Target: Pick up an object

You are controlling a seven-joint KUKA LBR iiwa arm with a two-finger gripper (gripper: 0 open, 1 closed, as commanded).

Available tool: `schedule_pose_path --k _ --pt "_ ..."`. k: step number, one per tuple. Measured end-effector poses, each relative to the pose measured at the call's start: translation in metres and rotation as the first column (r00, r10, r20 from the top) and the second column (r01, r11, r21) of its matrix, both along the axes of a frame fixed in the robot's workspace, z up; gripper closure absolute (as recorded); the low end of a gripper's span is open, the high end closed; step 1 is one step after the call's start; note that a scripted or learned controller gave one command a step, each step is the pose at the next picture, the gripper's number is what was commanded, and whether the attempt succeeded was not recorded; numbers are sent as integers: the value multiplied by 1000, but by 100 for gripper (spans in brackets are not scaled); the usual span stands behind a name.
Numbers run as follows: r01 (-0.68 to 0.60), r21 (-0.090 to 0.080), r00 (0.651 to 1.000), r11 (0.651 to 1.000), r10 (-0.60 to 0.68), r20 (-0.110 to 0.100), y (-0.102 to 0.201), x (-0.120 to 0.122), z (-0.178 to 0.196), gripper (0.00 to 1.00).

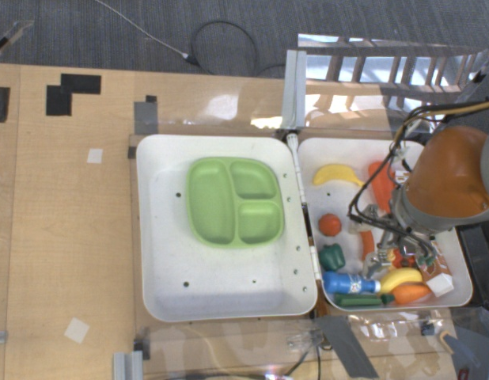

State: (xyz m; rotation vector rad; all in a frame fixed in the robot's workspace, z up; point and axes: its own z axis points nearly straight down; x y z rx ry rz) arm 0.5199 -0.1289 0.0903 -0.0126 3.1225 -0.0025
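The right bin (308, 182) holds several toy foods. A yellow banana (337, 174) lies at its back, with an orange carrot (379, 182) beside it. A red tomato (330, 225) and a dark green pepper (332, 256) sit along the left wall. At the front lie a blue bottle (347, 283), a green piece (357, 299), a yellow fruit (403, 278), an orange fruit (411, 294) and a white block (440, 283). My gripper (384, 256) is down in this bin, just above the yellow fruit and right of the pepper. The wrist and cables hide what lies under it.
The left bin (161, 291) carries a green divided plate (233, 201) at its middle. The arm's orange band (450, 176) hangs over the right bin's right half. A metal rack (387, 66) stands behind the right bin. A cable (221, 42) loops on the floor behind the bench.
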Motion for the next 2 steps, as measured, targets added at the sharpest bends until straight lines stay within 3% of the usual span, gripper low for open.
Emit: schedule_pose_path --k 1,2 --pt "91 3 996 996 -91 -4 11 86 -1 0" --pt "184 4 983 983 -184 -5 48 69 -1 0"
